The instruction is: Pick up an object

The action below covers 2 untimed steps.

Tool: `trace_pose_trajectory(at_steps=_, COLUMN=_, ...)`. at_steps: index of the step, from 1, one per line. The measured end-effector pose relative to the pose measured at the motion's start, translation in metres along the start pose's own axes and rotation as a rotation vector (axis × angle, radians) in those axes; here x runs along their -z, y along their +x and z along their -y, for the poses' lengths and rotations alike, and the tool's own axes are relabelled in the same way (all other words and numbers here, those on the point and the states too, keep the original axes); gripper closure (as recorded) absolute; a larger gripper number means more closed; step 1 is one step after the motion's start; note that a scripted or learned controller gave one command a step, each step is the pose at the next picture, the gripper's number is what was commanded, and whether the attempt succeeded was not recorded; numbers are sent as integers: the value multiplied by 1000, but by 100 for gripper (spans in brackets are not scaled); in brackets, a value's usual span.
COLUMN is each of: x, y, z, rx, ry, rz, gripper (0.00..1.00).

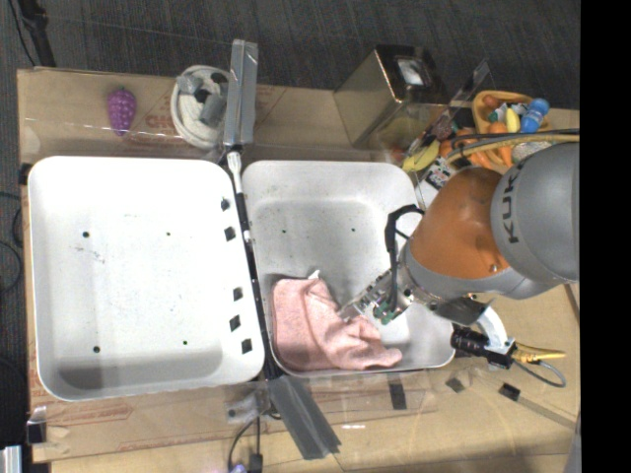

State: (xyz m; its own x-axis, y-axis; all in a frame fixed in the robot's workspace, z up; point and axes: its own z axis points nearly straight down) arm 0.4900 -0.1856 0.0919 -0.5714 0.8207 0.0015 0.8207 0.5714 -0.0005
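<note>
A crumpled pink cloth [320, 329] lies in the right bin [315, 205], in its near part against the front wall. My gripper [373, 306] is down in that bin at the cloth's right edge, right beside or touching the fabric. The grey arm with its orange band [455, 239] reaches in from the right and hides the bin's right side. I cannot make out whether any cloth sits between the fingers.
The left bin [128, 264] stands beside the right one, with a divider ridge between them. Behind the bins lie a purple object [121, 108], a white roll [200, 104], a brown box [389, 92] and a heap of colourful items [498, 116].
</note>
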Motion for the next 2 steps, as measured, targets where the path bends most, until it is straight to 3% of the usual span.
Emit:
trace_pose_trajectory(at_steps=1, x=0, y=0, z=0, rx=0, ry=0, rz=0, gripper=0)
trace_pose_trajectory(at_steps=2, x=-1, y=46, z=-39, rx=-37, ry=3, rz=-3, gripper=0)
